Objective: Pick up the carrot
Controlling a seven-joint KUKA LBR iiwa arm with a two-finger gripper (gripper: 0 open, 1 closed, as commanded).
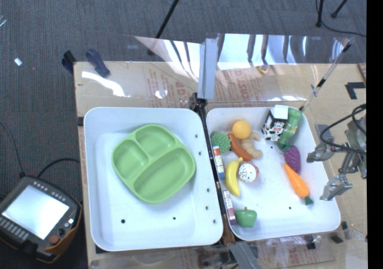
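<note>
Camera view looks down on a bench (137,85) carrying two shallow white bins side by side. The left bin (102,202) holds a green divided plate (154,163) lying flat near its middle. The right bin (323,214) holds a scatter of toy food.

At 3 o'clock of the right bin, just outside its rim, sits the gripper (328,173); its two fingers stand apart with nothing between them, one fingertip toward 12 o'clock and the other toward 6 o'clock.

The carrot (297,181) lies flat on the right bin's floor, orange with a small green tip pointing toward 5 o'clock. It is near the gripper, at its 9 o'clock, just inside the rim and not touching the fingers.

A purple fruit (292,157) sits just at the carrot's 12 o'clock. Further toward 12 o'clock stand a green bottle (289,126) and a black-and-white carton (276,123). At the carrot's 9 o'clock are a banana (232,179), a sprinkled round cake (247,172) and an orange (241,129). A green pepper (246,217) rests at the bin's 7 o'clock.
</note>
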